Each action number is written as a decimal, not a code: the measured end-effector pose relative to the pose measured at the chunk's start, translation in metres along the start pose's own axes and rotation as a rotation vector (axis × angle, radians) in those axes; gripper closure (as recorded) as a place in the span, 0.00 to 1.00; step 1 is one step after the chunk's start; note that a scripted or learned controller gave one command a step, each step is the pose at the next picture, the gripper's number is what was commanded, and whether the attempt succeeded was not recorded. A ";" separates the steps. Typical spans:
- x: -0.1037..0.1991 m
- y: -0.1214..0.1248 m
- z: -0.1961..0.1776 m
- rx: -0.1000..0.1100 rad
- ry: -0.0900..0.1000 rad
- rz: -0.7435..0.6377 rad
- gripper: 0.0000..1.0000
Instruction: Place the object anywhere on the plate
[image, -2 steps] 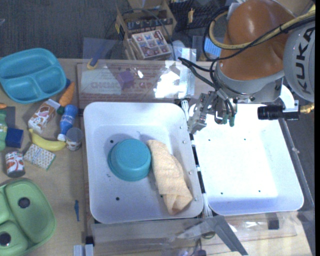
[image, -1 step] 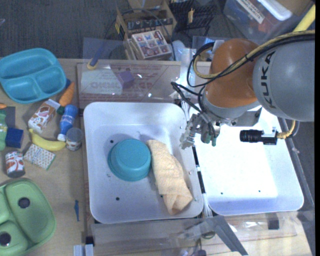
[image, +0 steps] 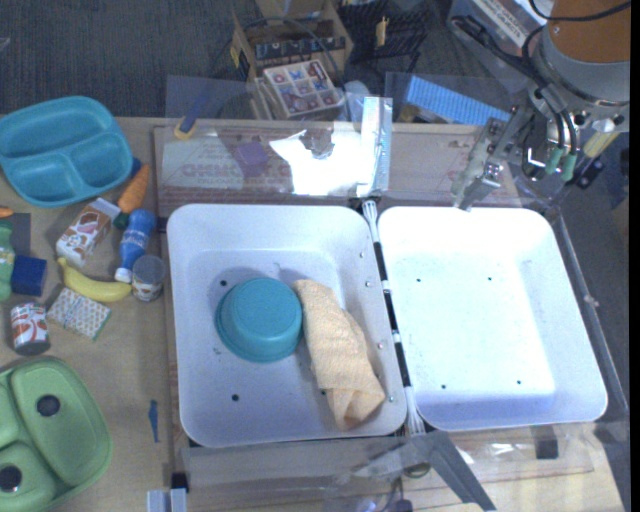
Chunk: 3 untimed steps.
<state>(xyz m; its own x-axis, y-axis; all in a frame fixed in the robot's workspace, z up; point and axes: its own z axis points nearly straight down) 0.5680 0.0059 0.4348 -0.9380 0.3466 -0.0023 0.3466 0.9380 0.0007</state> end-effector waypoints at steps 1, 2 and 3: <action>0.000 0.000 0.000 0.000 0.000 0.000 0.00; -0.002 0.003 -0.010 -0.002 -0.007 -0.003 1.00; -0.005 0.005 -0.020 -0.004 -0.014 -0.006 1.00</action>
